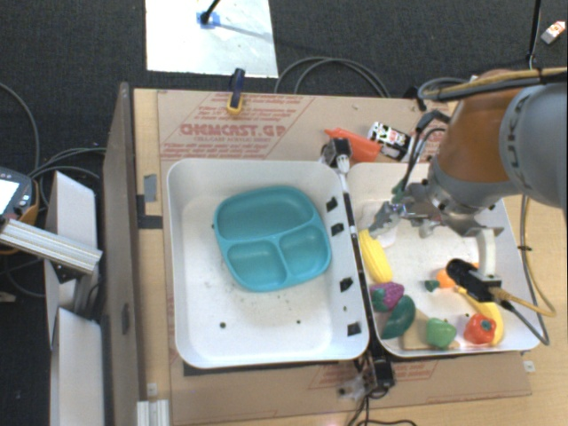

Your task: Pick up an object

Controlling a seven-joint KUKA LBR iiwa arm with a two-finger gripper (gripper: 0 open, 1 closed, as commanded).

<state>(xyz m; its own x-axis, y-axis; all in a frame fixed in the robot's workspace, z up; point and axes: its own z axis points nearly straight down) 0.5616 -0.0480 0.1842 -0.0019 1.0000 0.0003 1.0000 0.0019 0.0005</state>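
Camera view: teal plate (271, 238) in left bin (200, 327).

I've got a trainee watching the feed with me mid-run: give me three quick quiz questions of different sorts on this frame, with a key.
1. True or false: the teal divided plate lies in the right bin.
2. Which item lies closest to the divider between the bins? A) corn cob B) orange-red pepper C) green pepper
3. Fill in: the arm's tool hangs over the ____ bin.

Key:
1. False; the plate is in the left bin.
2. A; the corn cob lies right beside the divider, while both peppers lie farther right along the bin's near edge.
3. Right; whether its fingers hold anything cannot be told.
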